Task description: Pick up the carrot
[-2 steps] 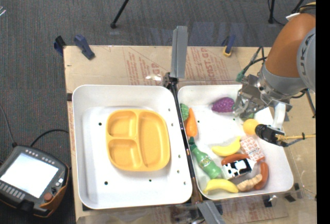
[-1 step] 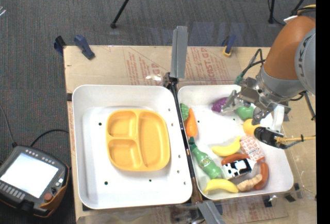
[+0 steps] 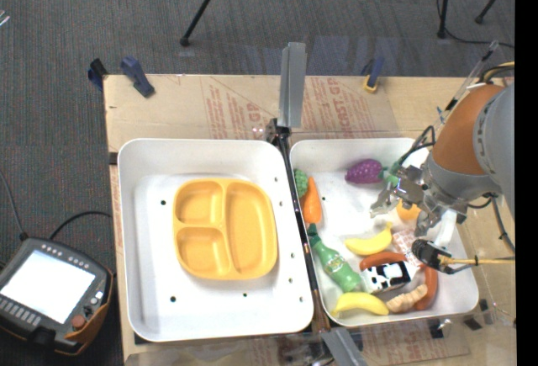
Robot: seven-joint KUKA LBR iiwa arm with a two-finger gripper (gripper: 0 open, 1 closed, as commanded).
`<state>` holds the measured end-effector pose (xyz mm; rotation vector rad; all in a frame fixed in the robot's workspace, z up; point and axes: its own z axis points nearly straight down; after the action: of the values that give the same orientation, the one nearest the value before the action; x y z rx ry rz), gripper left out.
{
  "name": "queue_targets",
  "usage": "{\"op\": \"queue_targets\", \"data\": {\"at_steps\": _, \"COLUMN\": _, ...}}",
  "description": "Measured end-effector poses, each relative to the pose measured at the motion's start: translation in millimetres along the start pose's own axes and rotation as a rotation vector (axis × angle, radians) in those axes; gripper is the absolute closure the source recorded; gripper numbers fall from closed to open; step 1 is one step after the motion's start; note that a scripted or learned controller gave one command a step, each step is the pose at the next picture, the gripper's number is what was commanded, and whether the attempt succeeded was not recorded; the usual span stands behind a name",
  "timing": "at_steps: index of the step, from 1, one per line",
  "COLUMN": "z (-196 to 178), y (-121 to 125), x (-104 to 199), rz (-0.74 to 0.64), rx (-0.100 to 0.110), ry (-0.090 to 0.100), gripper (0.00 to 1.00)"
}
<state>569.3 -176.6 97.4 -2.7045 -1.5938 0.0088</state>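
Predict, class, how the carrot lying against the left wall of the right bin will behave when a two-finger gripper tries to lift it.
The carrot looks like a smooth moulded toy, so probably stiff and light. Its tapered, rounded body may slip or roll between fingers. It lies against the right bin wall, which could crowd one finger of the gripper.

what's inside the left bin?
Left bin: one yellow tray with three compartments. What lies beneath the tray is covered. The carrot is in the right bin.
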Motion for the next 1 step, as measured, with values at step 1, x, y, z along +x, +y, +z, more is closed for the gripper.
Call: {"op": "queue_targets", "data": {"at_steps": 1, "z": 8.6, "y": 8.3, "x": -19.0, "rz": 0.112, "rx": -0.003, "ry": 0.009, "gripper": 0.0}}
